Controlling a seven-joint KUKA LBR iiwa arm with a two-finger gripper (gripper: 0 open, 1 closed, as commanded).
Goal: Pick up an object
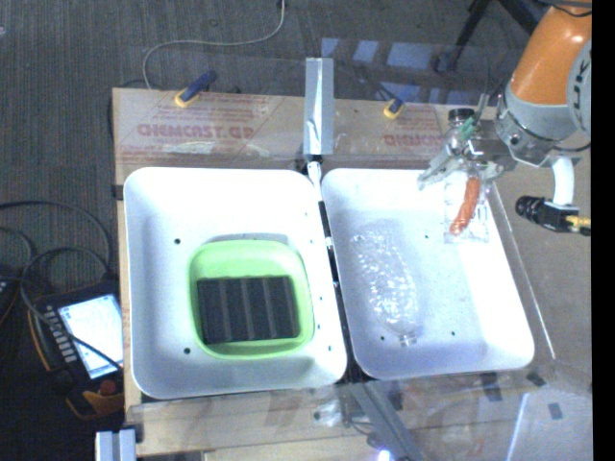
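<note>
My gripper [468,172] hangs over the back right corner of the right bin [500,327]. Its fingers are shut on the top of an orange stick-shaped item in a clear wrapper [466,207], which dangles below them, over the bin's back right part. A clear crumpled plastic bottle [385,273] lies lengthwise in the middle of the right bin, well to the left of the gripper. In the left bin [146,257] rests a light green tray [252,298] with a dark ridged insert.
A metal post [317,109] stands at the back between the two bins. Blue and yellow clamps [195,87] sit on the board behind them. A tablet and cables [82,329] lie on the floor to the left.
</note>
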